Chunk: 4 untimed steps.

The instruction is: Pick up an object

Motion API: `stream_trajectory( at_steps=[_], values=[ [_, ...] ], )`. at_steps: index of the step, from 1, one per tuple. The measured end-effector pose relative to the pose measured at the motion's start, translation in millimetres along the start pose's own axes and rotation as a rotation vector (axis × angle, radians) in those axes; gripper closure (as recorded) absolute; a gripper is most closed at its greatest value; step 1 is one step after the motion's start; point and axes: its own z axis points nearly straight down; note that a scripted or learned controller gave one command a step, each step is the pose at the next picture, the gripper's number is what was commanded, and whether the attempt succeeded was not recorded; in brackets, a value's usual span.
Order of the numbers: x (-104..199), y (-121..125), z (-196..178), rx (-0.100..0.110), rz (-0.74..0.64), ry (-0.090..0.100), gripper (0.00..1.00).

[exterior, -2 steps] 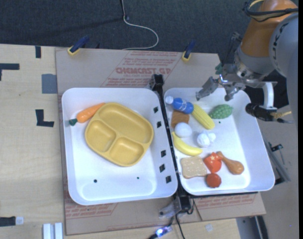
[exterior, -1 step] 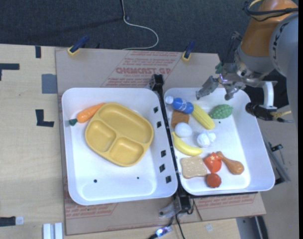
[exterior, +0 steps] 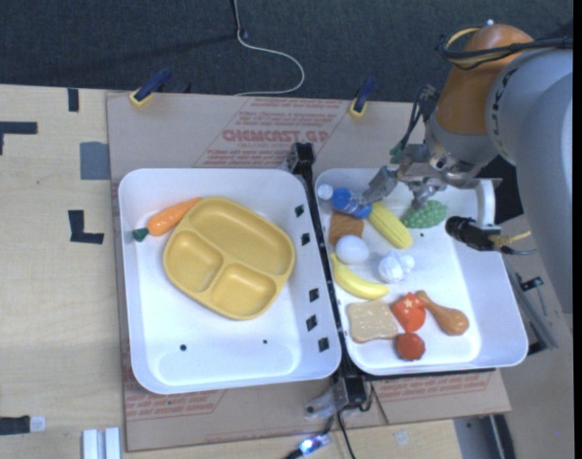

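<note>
My gripper (exterior: 396, 195) hangs open over the far part of the right bin (exterior: 482, 285). Its two fingers are spread, one towards a blue bottle-like toy (exterior: 343, 200) and one beside a green grape bunch (exterior: 426, 215). A yellow corn cob (exterior: 390, 226) lies just in front of the fingertips, and nothing is held between them. Also in this bin are a brown piece (exterior: 345, 228), a white egg (exterior: 352, 250), a banana (exterior: 357, 281), a small white object (exterior: 393, 268), toast (exterior: 372, 321), a red pepper (exterior: 408, 312), a drumstick (exterior: 445, 317) and a tomato (exterior: 411, 346).
In the left bin (exterior: 147, 352) lie a yellow divided plate (exterior: 229, 256) and a carrot (exterior: 171, 216) at its far left. A black divider (exterior: 314, 256) runs between the bins. The arm's grey body (exterior: 539, 113) stands over the right bin's far right corner.
</note>
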Motion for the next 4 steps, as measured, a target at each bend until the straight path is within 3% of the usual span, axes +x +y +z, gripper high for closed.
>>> stream_trajectory(
  at_steps=[1,2,3,4],
  values=[
    [-3,-6,64,0.002,0.0,-0.001,0.0],
    [-2,-6,71,-0.003,0.0,-0.002,0.0],
    [-2,-6,60,-0.004,-0.002,-0.002,1.0],
    [-8,-12,5,-0.01,0.0,-0.001,1.0]
  ],
)
